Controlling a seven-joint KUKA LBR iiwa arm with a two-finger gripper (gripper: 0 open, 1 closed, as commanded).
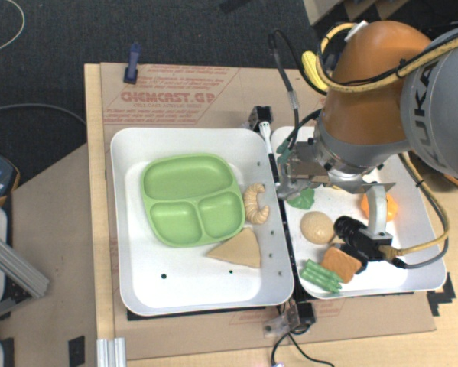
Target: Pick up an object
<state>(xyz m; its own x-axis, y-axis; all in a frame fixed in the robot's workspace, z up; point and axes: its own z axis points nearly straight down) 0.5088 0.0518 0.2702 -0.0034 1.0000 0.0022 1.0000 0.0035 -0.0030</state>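
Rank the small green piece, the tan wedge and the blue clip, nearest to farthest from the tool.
1. Small green piece, right bin, beside the tool.
2. Tan wedge, left bin, front.
3. Blue clip, outside the bins, far corner.

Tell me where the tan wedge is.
In the camera view, the tan wedge lies in the left bin, toward its right wall, just below the green divided tray and the curled beige pastry.

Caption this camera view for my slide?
Grey-and-orange arm over the right white bin; green three-section plastic plate, tan wedge and beige curled piece in the left white bin.
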